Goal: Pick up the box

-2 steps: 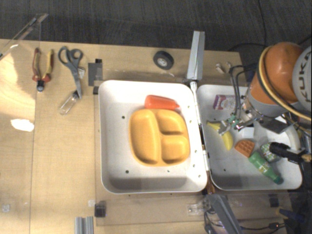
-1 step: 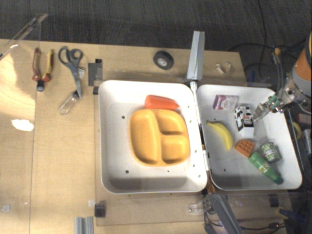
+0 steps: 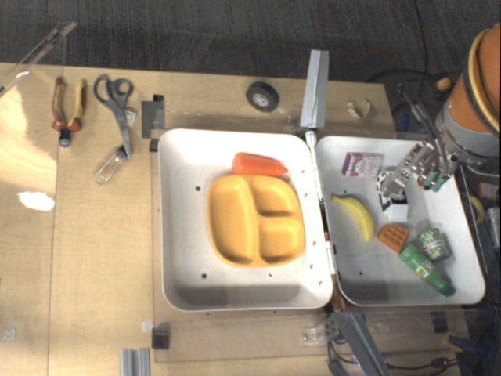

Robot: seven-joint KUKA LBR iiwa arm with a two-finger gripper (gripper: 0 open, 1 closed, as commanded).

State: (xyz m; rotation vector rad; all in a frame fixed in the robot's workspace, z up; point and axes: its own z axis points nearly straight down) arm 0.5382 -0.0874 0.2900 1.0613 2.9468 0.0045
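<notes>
**Camera view: gripper low in the right bin, beside the box**

Camera view looked down at a slant on a wooden tabletop (image 3: 94,288) carrying two shallow white bins side by side. The left bin (image 3: 184,280) held a yellow divided tray (image 3: 254,219) with an orange-red object (image 3: 260,164) tucked just behind it. The right bin (image 3: 462,280) held the box (image 3: 362,164), small and white with a purple print, lying flat near the far left corner. Also in that bin were a banana (image 3: 356,215), a small waffle-like piece (image 3: 393,236), a green bottle (image 3: 427,271) and a green can (image 3: 433,244).

Your gripper (image 3: 395,180) hung in the right bin just to the right of the box, reaching in from the arm (image 3: 477,100) at the right. Whether its fingers were wide or narrow could not be told; nothing was visibly held between them. A small dark-and-white item (image 3: 394,198) lay right under it.

To do this step well, you probably needed to shift the gripper left until it was centred over the box, well clear of the dark item, then align the fingers across the box's shorter sides. Because the box lay flat and close to the bin wall, a straight vertical descent seemed safest. The banana was near enough to be nudged by a wide approach.

Scissors (image 3: 117,104), pliers (image 3: 66,108) and a tape roll (image 3: 262,95) lay on the tabletop beyond the bins.
</notes>
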